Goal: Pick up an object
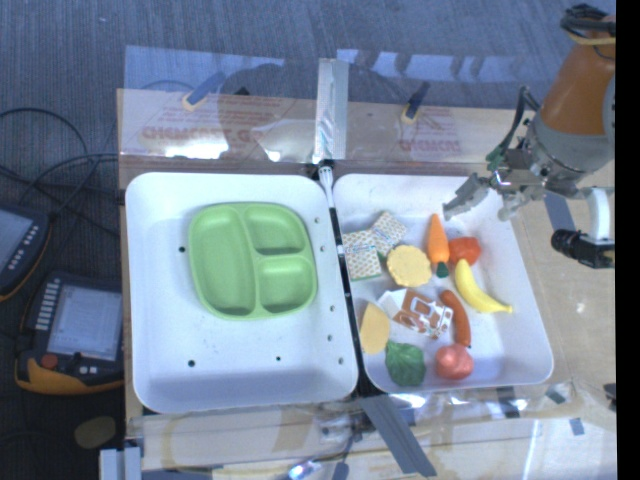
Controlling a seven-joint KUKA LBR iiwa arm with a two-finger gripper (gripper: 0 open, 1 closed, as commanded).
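Note:
The right bin (pixel 520 258) holds several toy foods: an orange carrot (pixel 437 238), a yellow banana (pixel 479 290), a red tomato (pixel 453 362), a green vegetable (pixel 405 362), a round yellow piece (pixel 408 265), crackers (pixel 362 258) and a white-and-orange packet (pixel 424 313). My gripper (pixel 487 196) hangs above the bin's far right corner, up and right of the carrot. Its two fingers (pixel 462 197) stand spread open with nothing between them.
The left bin (pixel 160 348) carries a green divided tray (pixel 253 258). A clear plastic wall (pixel 326 108) stands behind the bins. A tablet and a pendant (pixel 70 328) lie on the floor at the left. The arm's orange band (pixel 580 88) rises at the right.

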